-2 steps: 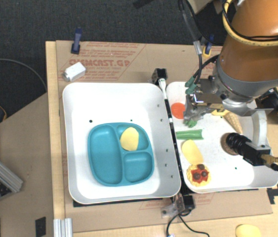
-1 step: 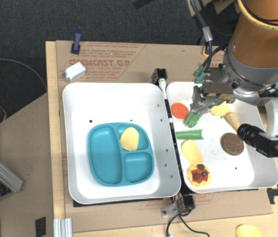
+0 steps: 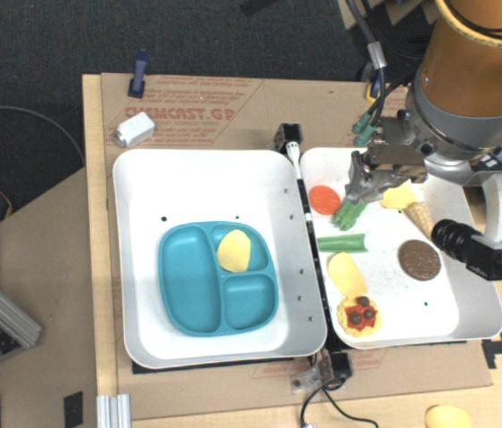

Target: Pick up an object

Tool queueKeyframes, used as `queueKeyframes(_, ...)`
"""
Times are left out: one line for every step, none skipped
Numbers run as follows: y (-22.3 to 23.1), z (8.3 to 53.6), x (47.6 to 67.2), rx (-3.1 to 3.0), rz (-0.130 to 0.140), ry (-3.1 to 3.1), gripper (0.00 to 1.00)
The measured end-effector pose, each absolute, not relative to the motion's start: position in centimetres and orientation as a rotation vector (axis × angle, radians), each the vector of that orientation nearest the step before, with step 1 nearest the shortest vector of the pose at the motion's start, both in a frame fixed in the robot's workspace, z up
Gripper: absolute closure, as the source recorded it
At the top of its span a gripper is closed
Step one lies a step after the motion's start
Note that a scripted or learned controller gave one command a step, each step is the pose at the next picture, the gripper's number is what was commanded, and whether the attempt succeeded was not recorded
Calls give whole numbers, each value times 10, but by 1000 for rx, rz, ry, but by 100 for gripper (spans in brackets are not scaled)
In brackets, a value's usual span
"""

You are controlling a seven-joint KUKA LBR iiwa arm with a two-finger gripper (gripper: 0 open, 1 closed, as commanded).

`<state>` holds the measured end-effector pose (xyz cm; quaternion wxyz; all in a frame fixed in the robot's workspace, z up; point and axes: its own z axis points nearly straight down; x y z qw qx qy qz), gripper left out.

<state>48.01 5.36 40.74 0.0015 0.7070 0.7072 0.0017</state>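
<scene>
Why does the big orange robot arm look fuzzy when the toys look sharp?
In the camera view the arm sits closest to the lens, so it looks soft, while the blue tray, the yellow toy on it and the brown disc are crisp; the light is even, the white bins bright, shadows faint.

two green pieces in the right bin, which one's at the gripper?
The upper green piece, tilted, right at the gripper beside the orange disc. The other green piece lies flat below, apart.
</scene>
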Motion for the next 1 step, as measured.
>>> queueKeyframes(100, 403, 524, 2215, 6, 2224, 100)
